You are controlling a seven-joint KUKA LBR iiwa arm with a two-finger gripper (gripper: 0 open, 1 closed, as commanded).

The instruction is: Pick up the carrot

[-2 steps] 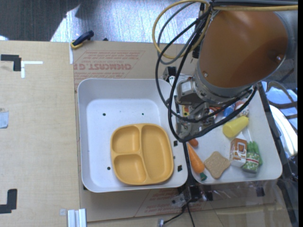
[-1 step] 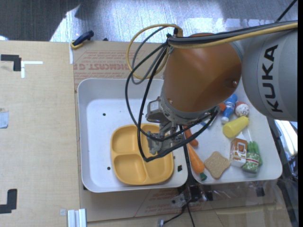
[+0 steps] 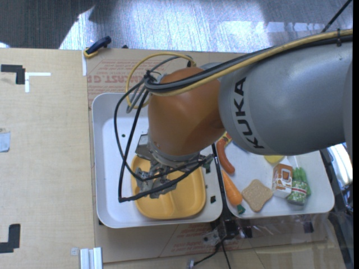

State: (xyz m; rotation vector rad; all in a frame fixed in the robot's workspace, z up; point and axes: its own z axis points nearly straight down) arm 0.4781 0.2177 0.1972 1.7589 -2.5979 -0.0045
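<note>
A large grey robot arm (image 3: pixel 291 94) with an orange band (image 3: pixel 182 114) reaches in from three o'clock and covers much of the scene. Its wrist hangs over the left of two shallow white bins (image 3: pixel 106 167) that sit side by side on a pale wooden counter (image 3: pixel 45 150). The hand (image 3: pixel 162 175) points down over a yellow dish (image 3: pixel 188 198) lying in that left bin. Black cables loop around the wrist and hide the tips of the hand, so it cannot be told whether the hand is wide or narrow, and nothing can be seen held in it.

The carrot (image 3: pixel 231 188) lies in the right bin (image 3: pixel 314 203), close against the wall shared with the left bin, at about five o'clock from the wrist. It is orange with a small green stub at its lower end, and it lies lengthwise, pointing roughly from twelve to six o'clock. Just above it, at its twelve o'clock, lies a red sausage (image 3: pixel 225 157), near or touching its upper end. At the carrot's three o'clock sits a slice of bread (image 3: pixel 258 195), and beyond that a small printed packet (image 3: pixel 283 182) and a green vegetable (image 3: pixel 302 182).

The carrot looks like a light, rigid toy with a smooth, possibly slippery surface. It is probably best gripped across its thick middle, with the hand closing across its short width, clear of the bin wall and the sausage.
</note>
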